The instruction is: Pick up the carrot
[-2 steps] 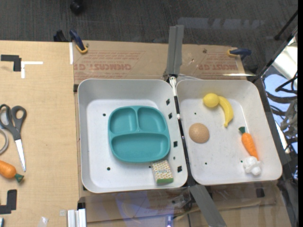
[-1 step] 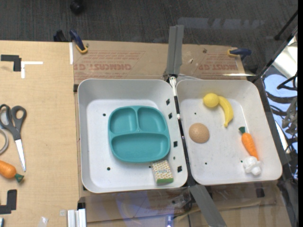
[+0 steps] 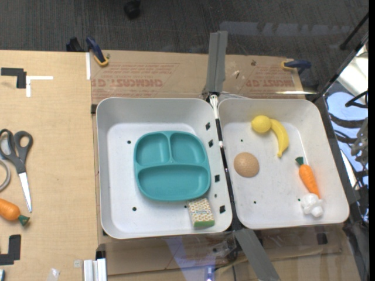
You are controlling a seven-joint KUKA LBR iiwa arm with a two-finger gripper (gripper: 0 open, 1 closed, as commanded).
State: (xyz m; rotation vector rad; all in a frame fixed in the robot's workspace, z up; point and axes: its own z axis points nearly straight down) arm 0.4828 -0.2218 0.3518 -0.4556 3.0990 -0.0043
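An orange carrot [image 3: 308,178] with a green top lies in the right bin [image 3: 263,212], close to its right wall. Its green end points up and to the left. A small white object [image 3: 312,205] lies just below its tip, touching or nearly touching it. A second orange carrot [image 3: 9,211] lies outside the bins on the wooden bench at the far left edge.
A yellow banana [image 3: 274,130] and a brown egg-shaped object [image 3: 246,164] share the right bin. The left bin [image 3: 114,122] holds a teal divided plate [image 3: 172,165] and a sponge [image 3: 201,213]. Scissors [image 3: 17,157] lie on the bench at left.
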